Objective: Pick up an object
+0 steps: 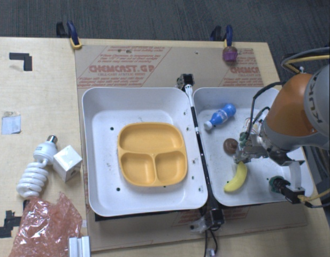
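Because the hand [243, 155] hangs low in the right bin [207, 98], just above the banana [236, 179] (its upper tip), that fruit looks targeted, though its grip state I cannot tell.

Light wood counter [36, 106] carries a brown board [127, 63] under two white bins [98, 143]; spiral bulb [35, 173], white cube [67, 162], crumpled pink plastic [44, 226] at lower left.

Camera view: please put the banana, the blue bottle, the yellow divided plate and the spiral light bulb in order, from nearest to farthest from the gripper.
1. Banana: right bin, just below the gripper.
2. Blue bottle: same bin, toward its far left corner.
3. Yellow divided plate: in the left bin.
4. Spiral light bulb: on the bench, outside the bins, far left.
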`<state>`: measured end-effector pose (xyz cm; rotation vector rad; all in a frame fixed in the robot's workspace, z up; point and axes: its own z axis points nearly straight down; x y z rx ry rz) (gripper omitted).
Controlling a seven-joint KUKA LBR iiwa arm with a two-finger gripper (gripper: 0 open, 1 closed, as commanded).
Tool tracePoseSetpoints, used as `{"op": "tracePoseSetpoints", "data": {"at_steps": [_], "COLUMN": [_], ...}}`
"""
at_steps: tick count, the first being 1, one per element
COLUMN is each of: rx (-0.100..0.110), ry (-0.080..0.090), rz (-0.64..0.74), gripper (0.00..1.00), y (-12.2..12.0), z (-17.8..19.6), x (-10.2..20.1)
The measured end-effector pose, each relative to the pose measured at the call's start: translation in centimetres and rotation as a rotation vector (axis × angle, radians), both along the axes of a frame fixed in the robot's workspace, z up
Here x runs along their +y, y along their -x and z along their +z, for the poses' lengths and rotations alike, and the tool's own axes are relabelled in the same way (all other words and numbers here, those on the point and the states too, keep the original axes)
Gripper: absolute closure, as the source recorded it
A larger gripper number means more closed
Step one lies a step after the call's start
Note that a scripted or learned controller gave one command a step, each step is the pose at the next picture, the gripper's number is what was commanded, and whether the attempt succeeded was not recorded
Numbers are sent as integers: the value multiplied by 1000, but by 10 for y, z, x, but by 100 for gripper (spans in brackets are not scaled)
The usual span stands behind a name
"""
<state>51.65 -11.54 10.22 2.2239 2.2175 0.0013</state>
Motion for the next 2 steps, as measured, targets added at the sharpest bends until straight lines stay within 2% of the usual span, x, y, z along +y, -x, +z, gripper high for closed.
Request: {"op": "tracePoseSetpoints", "data": {"at_steps": [1, 2], "rx": [0, 0], "ry": [0, 0], "rz": [2, 3], "gripper": [100, 100], "y": [38, 10], "z": [90, 110], "x": [52, 95]}}
